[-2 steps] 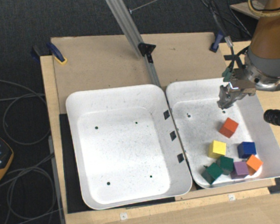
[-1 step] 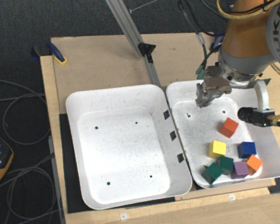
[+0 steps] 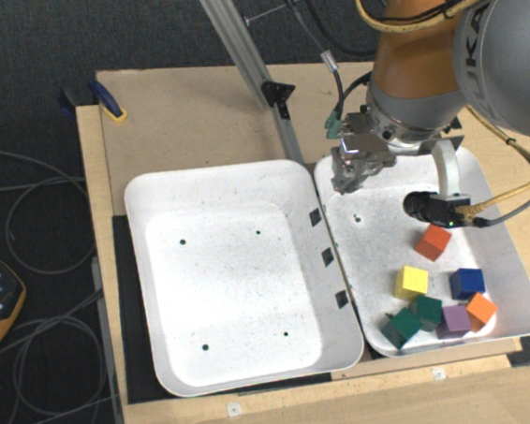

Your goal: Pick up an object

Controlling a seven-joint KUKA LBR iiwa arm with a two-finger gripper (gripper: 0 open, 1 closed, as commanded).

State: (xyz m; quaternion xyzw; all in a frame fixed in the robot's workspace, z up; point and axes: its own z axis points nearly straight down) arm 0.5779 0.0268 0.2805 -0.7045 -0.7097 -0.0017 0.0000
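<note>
Where arm looms, claw [image 3: 348,181] indistinct

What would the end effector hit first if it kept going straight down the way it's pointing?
Probably the bare floor of the right bin near its upper left corner. The end effector points there, apart from the blocks, though depth is unclear.

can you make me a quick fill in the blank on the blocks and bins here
1. All the blocks lie in the ____ bin as the camera sees it.
2. The block nearest the gripper is coloured ____.
3. The yellow block lies to the camera's ____ of the blue block.
4. The purple block sits beside the ____ block at the bin's near edge.

Missing words: right; red; left; orange
</note>
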